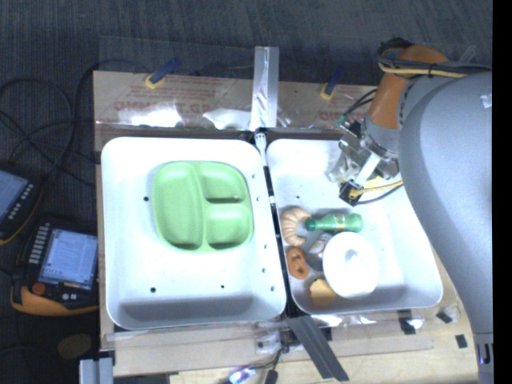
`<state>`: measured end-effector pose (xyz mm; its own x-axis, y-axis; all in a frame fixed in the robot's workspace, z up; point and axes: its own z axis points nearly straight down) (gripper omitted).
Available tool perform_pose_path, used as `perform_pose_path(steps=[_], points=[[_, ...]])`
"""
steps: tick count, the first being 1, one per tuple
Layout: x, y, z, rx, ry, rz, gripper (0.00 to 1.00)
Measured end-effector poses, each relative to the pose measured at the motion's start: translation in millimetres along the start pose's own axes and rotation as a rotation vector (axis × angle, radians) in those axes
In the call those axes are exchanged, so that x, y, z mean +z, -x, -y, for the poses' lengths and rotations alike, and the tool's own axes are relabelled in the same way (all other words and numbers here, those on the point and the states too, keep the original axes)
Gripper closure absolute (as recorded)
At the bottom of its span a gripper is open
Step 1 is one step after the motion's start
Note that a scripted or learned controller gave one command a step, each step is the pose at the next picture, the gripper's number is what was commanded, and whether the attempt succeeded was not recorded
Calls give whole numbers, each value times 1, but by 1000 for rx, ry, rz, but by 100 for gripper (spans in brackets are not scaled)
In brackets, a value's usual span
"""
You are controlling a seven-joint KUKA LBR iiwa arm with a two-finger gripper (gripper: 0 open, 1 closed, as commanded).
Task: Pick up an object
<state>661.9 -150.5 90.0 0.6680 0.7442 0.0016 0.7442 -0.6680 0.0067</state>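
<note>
The right bin (308,160) holds a cluster of objects near its front: a green bottle (333,223) lying on its side, a white round lid or bowl (350,262), a tan ring-shaped piece (293,222), a small brown doughnut-like piece (297,263) and a tan lump (322,291). My gripper (350,176) hangs over the back right part of this bin, above and behind the green bottle, with nothing visibly in it. Its tips are small and cluttered by cables.
The left bin (128,294) holds a green divided plate (202,204). A metal divider strip (265,94) runs behind the seam between the bins. My grey arm (448,182) covers the right bin's right side. A tablet and pendant (56,262) lie left of the bench.
</note>
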Motion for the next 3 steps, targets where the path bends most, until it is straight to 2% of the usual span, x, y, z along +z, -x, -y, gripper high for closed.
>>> perform_pose_path(steps=[1,2,3], points=[[-1,-19,41,66,4,0,100],[-124,62,14,333,-7,8,100],[-82,99,5,87,-9,7,100]])
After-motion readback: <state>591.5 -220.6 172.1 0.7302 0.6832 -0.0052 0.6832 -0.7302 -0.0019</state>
